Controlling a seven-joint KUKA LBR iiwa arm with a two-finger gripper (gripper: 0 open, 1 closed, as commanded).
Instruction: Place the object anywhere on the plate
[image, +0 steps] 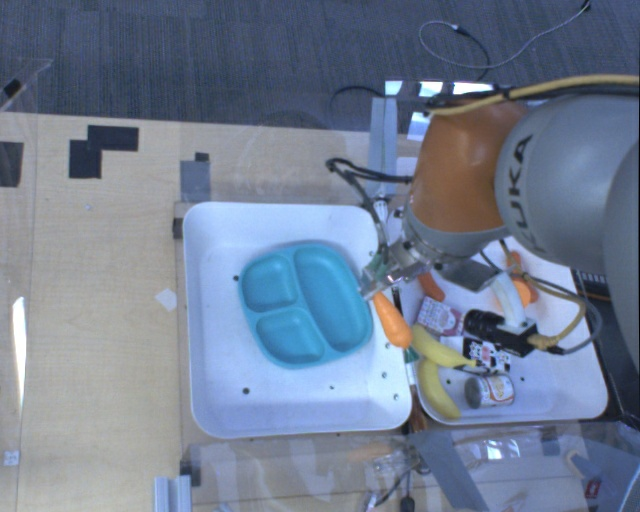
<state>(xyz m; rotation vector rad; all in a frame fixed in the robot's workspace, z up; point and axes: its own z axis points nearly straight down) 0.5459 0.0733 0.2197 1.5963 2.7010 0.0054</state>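
We are observing the end effector (378, 272) hanging over the seam between the two shallow white plastic bins, just beside the right rim of the blue three-compartment plastic plate (303, 303). The small orange plastic carrot (392, 318) is hanging tilted from its fingers, gripped at the upper end; we are judging this a transfer in progress toward the plate. The left bin (215, 400) is sitting mid-table, carrying the plate. A yellow banana (438, 368) is lying in the right bin (590, 398).
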